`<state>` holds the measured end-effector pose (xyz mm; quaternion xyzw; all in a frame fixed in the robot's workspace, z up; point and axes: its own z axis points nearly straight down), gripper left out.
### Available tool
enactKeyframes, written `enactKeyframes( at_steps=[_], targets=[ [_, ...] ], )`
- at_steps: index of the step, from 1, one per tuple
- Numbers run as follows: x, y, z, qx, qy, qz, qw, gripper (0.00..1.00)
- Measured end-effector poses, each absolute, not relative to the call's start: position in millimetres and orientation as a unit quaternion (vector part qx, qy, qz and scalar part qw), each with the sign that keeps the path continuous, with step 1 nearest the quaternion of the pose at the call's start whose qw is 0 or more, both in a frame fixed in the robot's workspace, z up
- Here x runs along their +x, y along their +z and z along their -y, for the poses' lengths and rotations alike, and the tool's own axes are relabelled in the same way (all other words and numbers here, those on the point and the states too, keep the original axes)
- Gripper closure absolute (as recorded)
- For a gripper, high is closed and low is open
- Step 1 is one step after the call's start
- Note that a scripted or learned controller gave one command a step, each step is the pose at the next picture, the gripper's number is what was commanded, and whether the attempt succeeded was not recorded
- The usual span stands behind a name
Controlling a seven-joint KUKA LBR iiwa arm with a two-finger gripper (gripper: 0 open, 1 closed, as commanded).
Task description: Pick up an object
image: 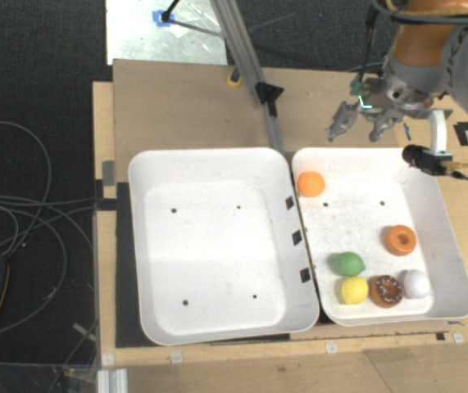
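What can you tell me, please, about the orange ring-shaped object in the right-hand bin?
The orange ring is a small doughnut-shaped piece, evenly orange with a matte, toy-like surface and a dark hole through its middle. It lies flat on the floor of the right bin, near that bin's right wall and roughly midway along it. Nothing touches it: the white ball and the brown doughnut sit apart from it, closer to the near edge. The gripper hangs well away, above the bin's far rim.

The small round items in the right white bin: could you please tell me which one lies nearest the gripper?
The plain orange ball, alone at the right white bin's far left corner, lies nearest the gripper. The other five items cluster toward the near end.
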<state>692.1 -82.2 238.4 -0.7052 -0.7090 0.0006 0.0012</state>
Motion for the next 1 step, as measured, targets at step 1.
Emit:
enactKeyframes(
  at_steps=[1],
  targets=[
    [692.8, 241.2, 82.4, -0.705, -0.0002, 0.709, -0.001, 0.0]
  ],
)
